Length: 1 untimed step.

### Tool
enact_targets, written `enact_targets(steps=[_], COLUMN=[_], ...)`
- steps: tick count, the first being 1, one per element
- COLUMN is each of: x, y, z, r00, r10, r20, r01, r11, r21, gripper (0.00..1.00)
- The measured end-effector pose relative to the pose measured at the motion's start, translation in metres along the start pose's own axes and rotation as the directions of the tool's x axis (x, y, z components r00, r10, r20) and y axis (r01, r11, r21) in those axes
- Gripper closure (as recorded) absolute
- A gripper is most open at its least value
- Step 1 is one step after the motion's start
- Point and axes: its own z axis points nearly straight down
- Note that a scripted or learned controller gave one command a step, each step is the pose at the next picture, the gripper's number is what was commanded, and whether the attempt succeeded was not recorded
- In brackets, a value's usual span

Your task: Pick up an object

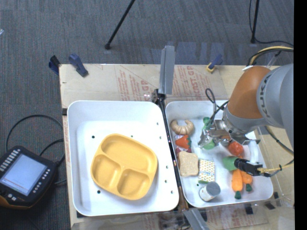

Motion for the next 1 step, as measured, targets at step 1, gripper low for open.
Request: enact_targets(steps=[1], x=[0.109], y=[-0.0179], z=[-0.1102], r00=[0.999], r10=[0.054], r20=[0.002], r01=[-0.054], r11=[0.998], r21=[-0.013], gripper=[1.0])
